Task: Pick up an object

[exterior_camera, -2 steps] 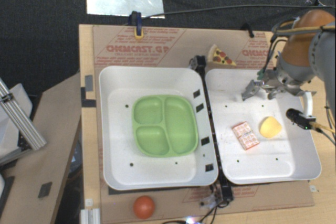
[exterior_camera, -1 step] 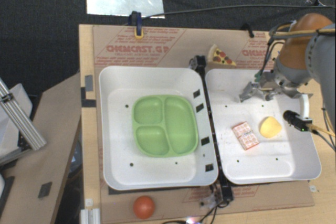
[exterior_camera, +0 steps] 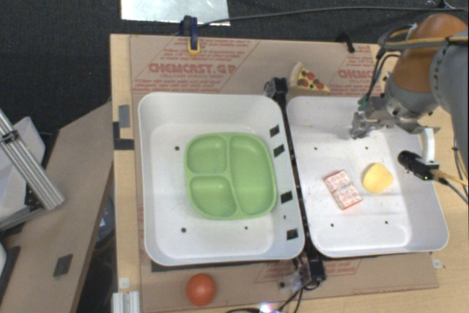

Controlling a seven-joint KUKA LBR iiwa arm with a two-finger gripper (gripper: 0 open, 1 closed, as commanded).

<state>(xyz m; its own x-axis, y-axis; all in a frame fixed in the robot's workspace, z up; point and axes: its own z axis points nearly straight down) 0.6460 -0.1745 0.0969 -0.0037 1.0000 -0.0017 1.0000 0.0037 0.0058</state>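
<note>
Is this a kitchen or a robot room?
Probably a robot lab: a grey arm reaches over two white bins on a taped bench, with toy food like a pizza slice lying about.

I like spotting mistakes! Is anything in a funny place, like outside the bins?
Yes. A toy pizza slice lies on the cardboard behind the right white bin, and an orange-red ball sits in front of the left white bin. Both are outside the bins.
</note>
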